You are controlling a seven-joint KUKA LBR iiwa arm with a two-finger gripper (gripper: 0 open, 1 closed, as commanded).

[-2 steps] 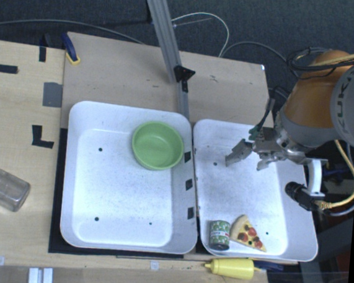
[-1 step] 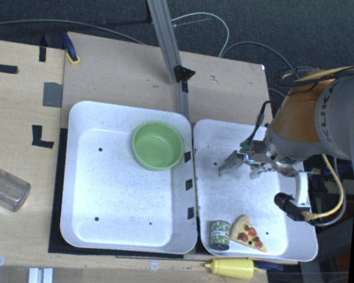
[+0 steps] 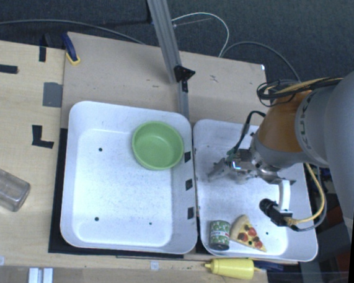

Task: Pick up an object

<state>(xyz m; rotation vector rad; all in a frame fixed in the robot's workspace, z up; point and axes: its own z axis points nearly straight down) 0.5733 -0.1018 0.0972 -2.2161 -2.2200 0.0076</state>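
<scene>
Grey arm (image 3: 328,121) over right bin (image 3: 211,138), fingers (image 3: 219,168) spread, holding nothing, can (image 3: 219,234) near front rim

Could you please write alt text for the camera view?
A grey robot arm's gripper hangs over the right white bin, which holds a small green can and a toy pizza slice. The left bin holds a green bowl; a yellow bottle lies outside.

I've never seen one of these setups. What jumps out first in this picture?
The big grey arm with its orange band reaches in from the right, its tool low over the right bin. A bright green bowl sits at the back of the left bin. Near the right bin's front lie a small can and a toy pizza slice.
</scene>
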